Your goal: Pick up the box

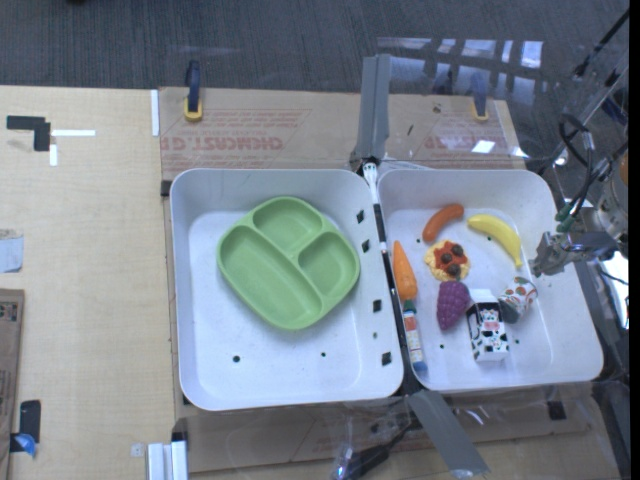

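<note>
Camera view: your box (488, 332) is the small carton with black cow patches, standing upright in the right bin (575, 363), near its front edge and toward the right side. It looks like light cardboard, stiff enough but likely to dent or tip, so judge a gentle squeeze across the two flat side faces, low on the body, rather than on the folded top.

It's crowded there. The purple grapes (452, 304) sit just beside its left face, and a small round patterned thing (519, 294) sits close by its upper right corner, with something dark between them. Expect one finger to need the gap on the grape side.

Further back lie a little pizza (447, 258), a sausage (442, 221) and a banana (497, 236); a carrot (404, 271) runs along the left wall. The green plate (288, 261) is alone in the left bin (195, 358).

The gripper (549, 255) hangs by the right wall, apart from the box; you can't tell whether it's parted or closed.
</note>
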Robot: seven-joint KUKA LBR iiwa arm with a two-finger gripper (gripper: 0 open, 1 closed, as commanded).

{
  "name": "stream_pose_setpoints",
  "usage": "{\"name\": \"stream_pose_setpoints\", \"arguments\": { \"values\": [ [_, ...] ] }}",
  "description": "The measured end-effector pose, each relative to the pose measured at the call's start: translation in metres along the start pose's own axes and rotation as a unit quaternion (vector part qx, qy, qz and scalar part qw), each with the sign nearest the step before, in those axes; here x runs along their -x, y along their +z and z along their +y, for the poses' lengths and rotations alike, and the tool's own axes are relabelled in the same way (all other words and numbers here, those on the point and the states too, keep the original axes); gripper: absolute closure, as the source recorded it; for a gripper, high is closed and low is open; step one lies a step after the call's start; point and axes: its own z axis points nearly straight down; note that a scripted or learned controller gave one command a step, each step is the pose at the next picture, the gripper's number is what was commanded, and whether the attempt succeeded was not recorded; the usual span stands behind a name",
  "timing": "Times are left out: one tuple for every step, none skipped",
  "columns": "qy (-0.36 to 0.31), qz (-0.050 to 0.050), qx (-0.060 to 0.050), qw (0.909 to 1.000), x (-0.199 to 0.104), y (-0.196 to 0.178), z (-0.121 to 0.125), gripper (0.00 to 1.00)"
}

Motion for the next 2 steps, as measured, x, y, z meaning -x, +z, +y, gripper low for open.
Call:
{"name": "stream_pose_setpoints", "arguments": {
  "values": [
    [0.013, 0.0, 0.0, 0.9999, -0.055, 0.103, -0.011, 0.0],
    [0.019, 0.0, 0.001, 0.9998, -0.043, 0.175, 0.062, 0.0]
  ]
}}
